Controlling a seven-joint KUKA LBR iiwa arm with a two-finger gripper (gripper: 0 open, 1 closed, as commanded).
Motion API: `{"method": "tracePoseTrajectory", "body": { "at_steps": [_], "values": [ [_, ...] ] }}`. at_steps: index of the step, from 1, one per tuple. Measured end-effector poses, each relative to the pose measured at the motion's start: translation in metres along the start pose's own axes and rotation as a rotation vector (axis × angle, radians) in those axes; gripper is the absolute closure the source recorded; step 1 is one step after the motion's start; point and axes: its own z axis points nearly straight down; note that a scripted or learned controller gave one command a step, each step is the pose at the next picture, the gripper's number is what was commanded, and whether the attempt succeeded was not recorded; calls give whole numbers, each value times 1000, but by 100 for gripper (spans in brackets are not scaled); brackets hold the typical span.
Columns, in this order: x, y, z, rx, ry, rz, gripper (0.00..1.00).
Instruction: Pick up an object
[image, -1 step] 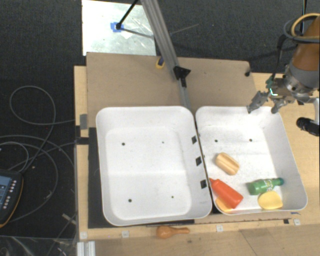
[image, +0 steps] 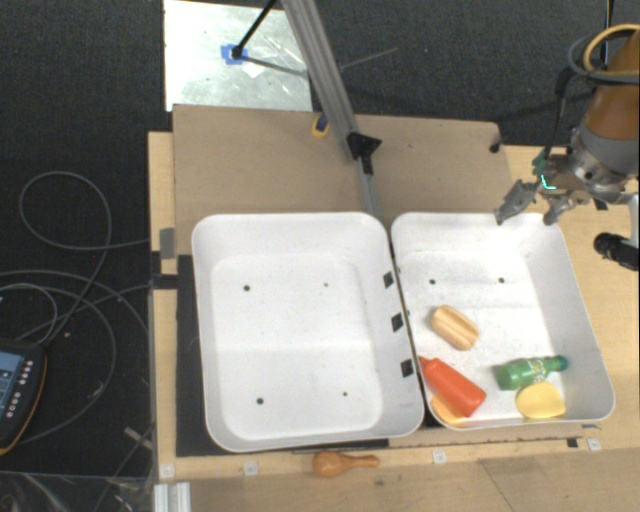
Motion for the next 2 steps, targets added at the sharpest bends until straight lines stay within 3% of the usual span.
{"method": "tracePoseTrajectory", "body": {
  "at_steps": [2],
  "values": [
    [15, 13, 98, 4, 2, 1, 0]
  ]
}}
